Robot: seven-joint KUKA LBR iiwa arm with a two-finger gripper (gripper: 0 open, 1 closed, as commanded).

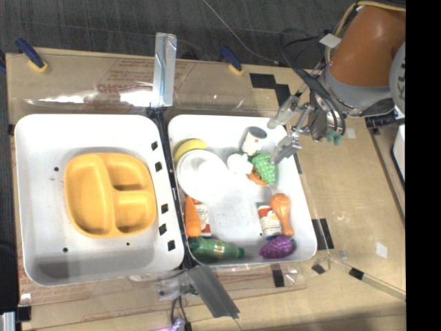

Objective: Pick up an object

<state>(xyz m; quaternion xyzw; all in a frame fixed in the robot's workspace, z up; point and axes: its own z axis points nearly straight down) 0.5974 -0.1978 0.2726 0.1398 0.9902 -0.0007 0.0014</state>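
Left bin: holds a yellow divided tray.
Right bin: white plate, green bottle, purple grapes.
Gripper: fingers spread apart, grasping nothing, above the right bin's far right corner, just beside the green leafy toy.

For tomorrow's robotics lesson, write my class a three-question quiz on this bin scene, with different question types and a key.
1. True or false: the yellow divided tray lies in the left bin.
2. Which lies nearest the gripper? A) green bottle B) purple grapes C) green leafy toy
3. Fill in: the white plate lies in the ___ bin.

Key: 1 true; 2 C; 3 right.
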